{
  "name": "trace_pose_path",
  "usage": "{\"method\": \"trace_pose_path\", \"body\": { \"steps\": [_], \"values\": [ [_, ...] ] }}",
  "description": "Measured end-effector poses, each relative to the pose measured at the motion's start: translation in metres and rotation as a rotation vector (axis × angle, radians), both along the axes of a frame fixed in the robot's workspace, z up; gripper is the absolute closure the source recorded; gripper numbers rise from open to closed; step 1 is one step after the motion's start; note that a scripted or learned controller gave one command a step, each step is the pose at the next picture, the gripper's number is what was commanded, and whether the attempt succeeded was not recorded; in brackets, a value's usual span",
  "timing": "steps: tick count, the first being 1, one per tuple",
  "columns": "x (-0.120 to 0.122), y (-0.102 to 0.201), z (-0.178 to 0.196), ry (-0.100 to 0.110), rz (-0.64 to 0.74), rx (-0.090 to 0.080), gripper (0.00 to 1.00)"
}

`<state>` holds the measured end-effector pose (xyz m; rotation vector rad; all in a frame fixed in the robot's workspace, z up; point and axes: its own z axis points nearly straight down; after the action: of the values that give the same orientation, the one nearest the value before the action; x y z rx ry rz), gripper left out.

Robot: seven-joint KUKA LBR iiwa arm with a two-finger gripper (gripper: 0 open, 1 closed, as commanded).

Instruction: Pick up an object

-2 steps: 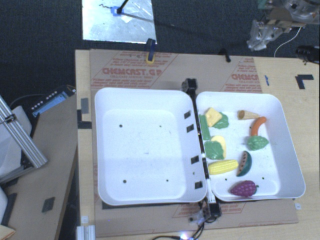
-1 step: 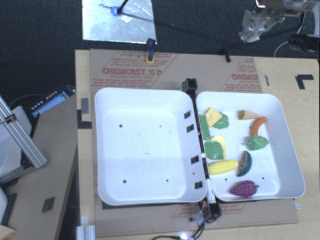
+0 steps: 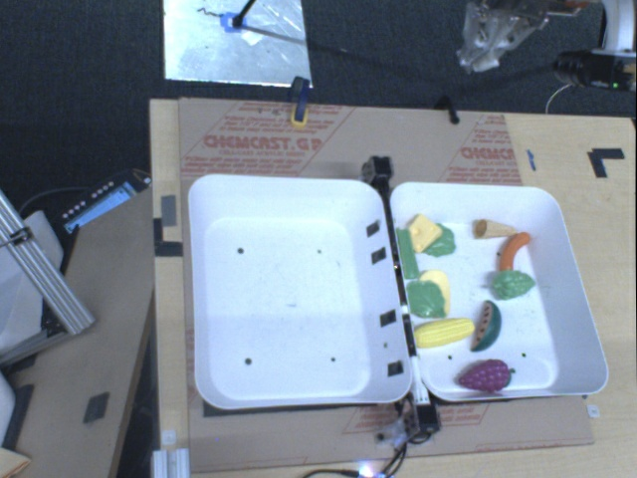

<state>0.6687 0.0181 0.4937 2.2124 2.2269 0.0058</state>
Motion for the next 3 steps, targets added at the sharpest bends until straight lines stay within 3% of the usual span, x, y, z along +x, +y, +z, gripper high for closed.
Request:
{"method": "trace_pose_path", "body": {
  "steps": [1,2,3],
  "values": [
    [-0.012,0.026,0.044,-0.001,0.000,0.000,1.00],
    [0.000,-0.038,0.031,0.003,-0.010,-0.003,1.00],
    [-0.001,-0.124,-0.037,0.007,-0.011,-0.003,1.00]
  ]
}}
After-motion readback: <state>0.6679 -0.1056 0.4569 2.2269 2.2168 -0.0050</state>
